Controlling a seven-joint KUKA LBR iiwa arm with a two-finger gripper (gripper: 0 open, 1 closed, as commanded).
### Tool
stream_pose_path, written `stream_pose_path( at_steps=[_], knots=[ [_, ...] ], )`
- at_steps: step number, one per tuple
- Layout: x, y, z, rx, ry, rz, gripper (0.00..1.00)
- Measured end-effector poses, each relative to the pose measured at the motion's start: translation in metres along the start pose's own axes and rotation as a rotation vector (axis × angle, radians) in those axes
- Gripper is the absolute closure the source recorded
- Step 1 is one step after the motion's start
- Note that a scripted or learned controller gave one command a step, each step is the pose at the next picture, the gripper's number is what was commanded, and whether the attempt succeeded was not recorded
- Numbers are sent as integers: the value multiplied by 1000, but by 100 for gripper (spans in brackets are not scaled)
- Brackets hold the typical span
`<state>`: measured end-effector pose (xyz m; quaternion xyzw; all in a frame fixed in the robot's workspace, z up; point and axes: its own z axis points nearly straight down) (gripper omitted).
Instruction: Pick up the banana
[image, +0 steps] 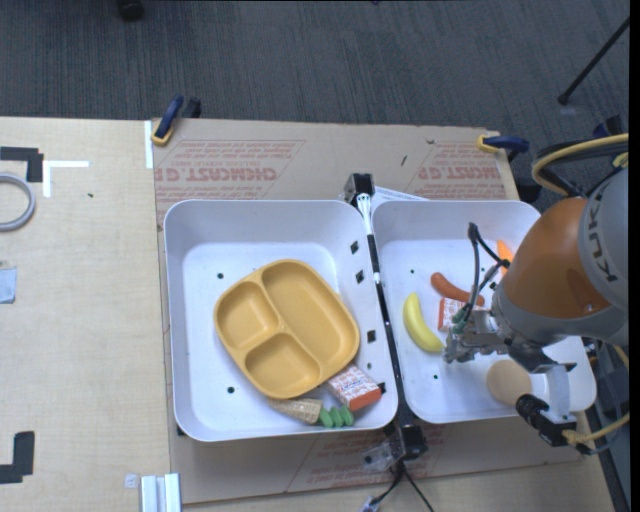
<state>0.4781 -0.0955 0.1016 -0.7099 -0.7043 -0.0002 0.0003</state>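
Counter (80, 330): pale wood, cardboard sheet under two white bins. Floor: dark grey carpet. Left bin (190, 330): yellow divided plate (287, 327). Right bin (440, 400): banana (420, 323), just beside the jaws (462, 345); their spread cannot be told.

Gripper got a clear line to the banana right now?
Probably yes. The gripper sits just right of the banana in the right bin. The banana lies bare on the floor; the sausage lies apart, up-right of it.
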Motion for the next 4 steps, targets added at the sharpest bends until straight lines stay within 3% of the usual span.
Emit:
stream_pose_path(
  at_steps=[1,2,3,4],
  knots=[
    [0,0,0,0,0,0,0],
    [2,72,9,0,-1,-297,0],
    [2,72,0,-1,-2,-295,100],
    [51,161,-91,-2,-3,-620,100]
  ],
)
